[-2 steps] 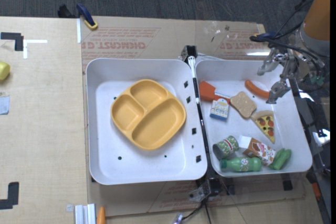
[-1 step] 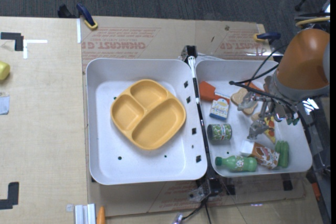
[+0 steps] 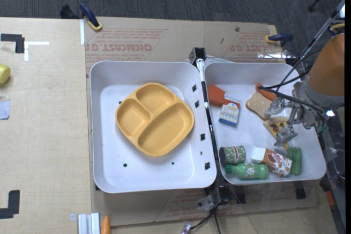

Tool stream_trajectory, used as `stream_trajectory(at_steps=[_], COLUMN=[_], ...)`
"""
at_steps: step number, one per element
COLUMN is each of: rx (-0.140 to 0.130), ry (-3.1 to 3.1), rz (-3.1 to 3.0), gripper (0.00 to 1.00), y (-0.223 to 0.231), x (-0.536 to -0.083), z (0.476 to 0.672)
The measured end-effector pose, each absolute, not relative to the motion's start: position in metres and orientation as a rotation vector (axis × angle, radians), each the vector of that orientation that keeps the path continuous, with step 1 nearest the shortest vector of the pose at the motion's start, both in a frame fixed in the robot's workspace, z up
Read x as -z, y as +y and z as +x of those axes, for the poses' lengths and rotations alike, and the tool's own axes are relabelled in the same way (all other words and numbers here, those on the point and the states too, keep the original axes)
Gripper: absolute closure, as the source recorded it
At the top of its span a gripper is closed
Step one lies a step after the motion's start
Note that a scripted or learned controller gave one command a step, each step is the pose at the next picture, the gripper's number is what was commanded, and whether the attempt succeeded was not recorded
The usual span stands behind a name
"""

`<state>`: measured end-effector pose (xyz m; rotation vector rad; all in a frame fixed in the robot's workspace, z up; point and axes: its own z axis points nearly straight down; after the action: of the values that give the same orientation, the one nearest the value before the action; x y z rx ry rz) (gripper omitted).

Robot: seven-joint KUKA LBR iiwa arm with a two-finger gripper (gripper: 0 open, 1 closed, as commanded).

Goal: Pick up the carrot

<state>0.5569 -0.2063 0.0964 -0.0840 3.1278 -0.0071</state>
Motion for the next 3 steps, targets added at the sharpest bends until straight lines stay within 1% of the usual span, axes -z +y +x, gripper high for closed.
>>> stream_trajectory(at_steps=[1, 2, 3], rx=[0.029, 0.042, 0.006], ry=[3.09, 2.904, 2.933], rz=[-0.063, -1.045, -1.06], gripper=[0.0, 0.0, 0.0], y=[-0.187, -0.166, -0.21], x=[-0.104, -0.105, -0.106], z=[0.508, 0.51, 0.514])
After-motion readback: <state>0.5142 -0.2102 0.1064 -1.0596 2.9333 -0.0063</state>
